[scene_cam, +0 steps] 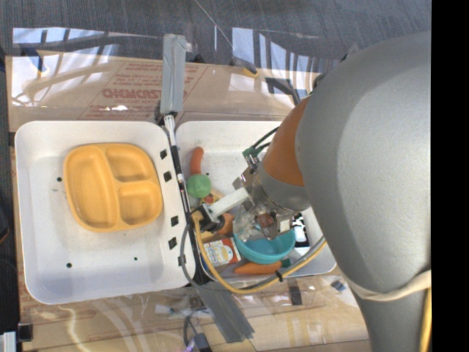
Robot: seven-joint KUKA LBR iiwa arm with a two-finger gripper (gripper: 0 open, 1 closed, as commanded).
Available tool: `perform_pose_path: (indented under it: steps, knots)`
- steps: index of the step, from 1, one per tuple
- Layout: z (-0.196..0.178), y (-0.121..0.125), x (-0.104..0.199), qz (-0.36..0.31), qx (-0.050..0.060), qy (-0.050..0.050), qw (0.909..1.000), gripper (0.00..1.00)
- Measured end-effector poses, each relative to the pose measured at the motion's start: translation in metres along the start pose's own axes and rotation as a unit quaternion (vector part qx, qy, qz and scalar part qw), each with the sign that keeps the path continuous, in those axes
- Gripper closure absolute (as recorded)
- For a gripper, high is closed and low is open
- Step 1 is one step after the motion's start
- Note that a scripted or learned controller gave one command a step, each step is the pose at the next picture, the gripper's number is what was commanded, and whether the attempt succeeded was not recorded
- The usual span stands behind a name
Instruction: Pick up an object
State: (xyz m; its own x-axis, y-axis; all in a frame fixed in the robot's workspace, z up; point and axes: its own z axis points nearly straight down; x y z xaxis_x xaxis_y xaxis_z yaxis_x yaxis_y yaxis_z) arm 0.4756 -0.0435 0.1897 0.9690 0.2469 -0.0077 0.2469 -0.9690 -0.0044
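The arm is down low over the right bin [220, 134], wrist buried in the clutter, and the tool [258, 222] sits right above the teal bowl [270, 249]. Whether it is wide, narrow or holding anything, I cannot tell; the wrist body covers that.

Targets are packed tight here. The bowl lies near the bin's front wall, an orange carrot [256, 268] tucked just beside it along the front. To the left, a small printed carton [218, 253], then a green ball [198, 186] with an upright orange carrot-like piece [197, 160] just behind it by the divider. Over in the left bin [37, 218], the yellow divided tray [112, 185] lies alone, well apart from the action.

The risks, as I judge them: the bowl's curved rim could slip away on closing, or tip and shove the carrot and carton. With things touching, the tool may pinch two at once, or land between them and close on nothing. The yellow cable [220, 279] looping along the front edge could snag on the way up.
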Motion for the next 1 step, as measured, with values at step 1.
perform_pose_path:
  steps: [1]
  knots:
    - [-0.0086, -0.0011, 0.0008, -0.004, 0.001, -0.001, 1.0000, 1.00]
